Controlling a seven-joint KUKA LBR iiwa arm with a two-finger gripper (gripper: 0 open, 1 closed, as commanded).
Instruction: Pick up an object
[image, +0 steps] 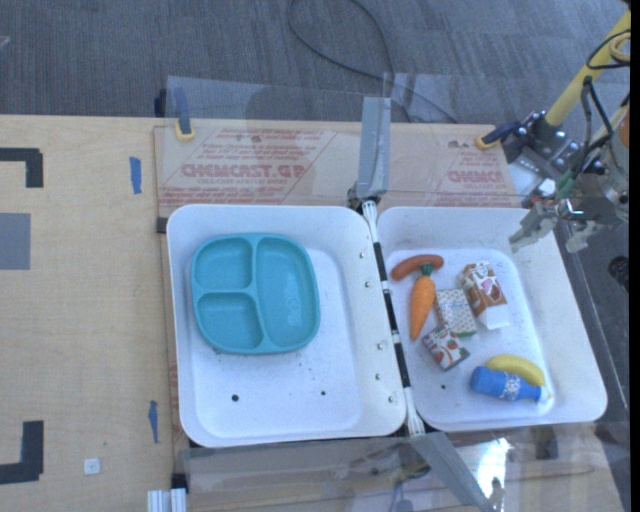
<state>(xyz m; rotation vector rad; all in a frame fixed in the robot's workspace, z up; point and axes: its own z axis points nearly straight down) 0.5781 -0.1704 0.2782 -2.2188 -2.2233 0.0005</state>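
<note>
Hovering at the far right corner of the right bin (580, 330), the gripper (552, 222) sits just above or beside the rim, well apart from the toys; no object is between its fingers. Whether it is spread or pressed together I cannot tell at this size and angle.

Candidate objects all lie in the right bin: a sausage (416, 265) touching the top of a carrot (422, 305), three small cartons packed together (carton A (483, 291), carton B (455, 311), carton C (445, 348)), and a banana (516, 369) resting against a blue bottle (506, 385). The left bin (200, 400) carries a teal divided plate (255, 294).

Risks, as judged from this layout:
- Crowding. The cartons touch one another, so a descent on one is likely to land a finger on a neighbour and push the cluster instead of closing round a single piece.
- Carrot and sausage are rounded and lie close to the divider; a pinch off their axis could squirt them out.
- Banana on bottle: grasping either probably rolls the other.
- The start pose is near the bin wall; a low traverse could clip the rim.

The bottle looks the most isolated target.
</note>
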